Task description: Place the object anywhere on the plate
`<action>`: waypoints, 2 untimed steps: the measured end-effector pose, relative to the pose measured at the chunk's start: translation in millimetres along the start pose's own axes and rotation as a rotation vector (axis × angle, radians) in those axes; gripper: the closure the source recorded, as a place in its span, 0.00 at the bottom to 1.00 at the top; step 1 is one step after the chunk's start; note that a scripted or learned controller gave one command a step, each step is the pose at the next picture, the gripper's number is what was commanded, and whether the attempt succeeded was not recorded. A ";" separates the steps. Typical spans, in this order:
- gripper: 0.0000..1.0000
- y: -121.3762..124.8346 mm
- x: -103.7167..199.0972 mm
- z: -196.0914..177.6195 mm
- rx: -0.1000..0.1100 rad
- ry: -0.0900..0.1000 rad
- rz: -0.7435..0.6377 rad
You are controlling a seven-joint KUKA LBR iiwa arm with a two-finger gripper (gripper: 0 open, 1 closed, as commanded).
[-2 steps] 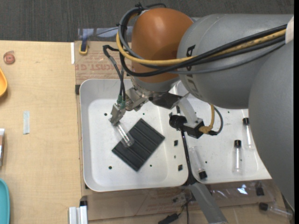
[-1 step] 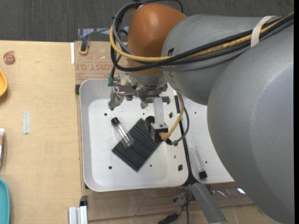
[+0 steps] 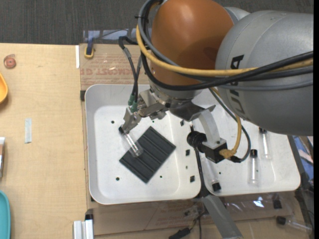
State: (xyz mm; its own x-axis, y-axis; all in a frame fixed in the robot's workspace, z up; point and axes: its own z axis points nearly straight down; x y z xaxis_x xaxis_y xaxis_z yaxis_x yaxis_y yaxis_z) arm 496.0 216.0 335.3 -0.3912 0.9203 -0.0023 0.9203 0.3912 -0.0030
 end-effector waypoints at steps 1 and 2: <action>0.00 27.0 -20.2 -78.8 -0.005 -0.001 -0.654; 0.00 119.6 -52.7 -89.5 -0.003 -0.001 -0.530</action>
State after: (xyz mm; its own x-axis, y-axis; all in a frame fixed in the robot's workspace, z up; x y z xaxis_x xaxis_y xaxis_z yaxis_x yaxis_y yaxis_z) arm 626.9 214.6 424.5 -0.8029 0.5961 -0.0018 0.5961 0.8029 -0.0012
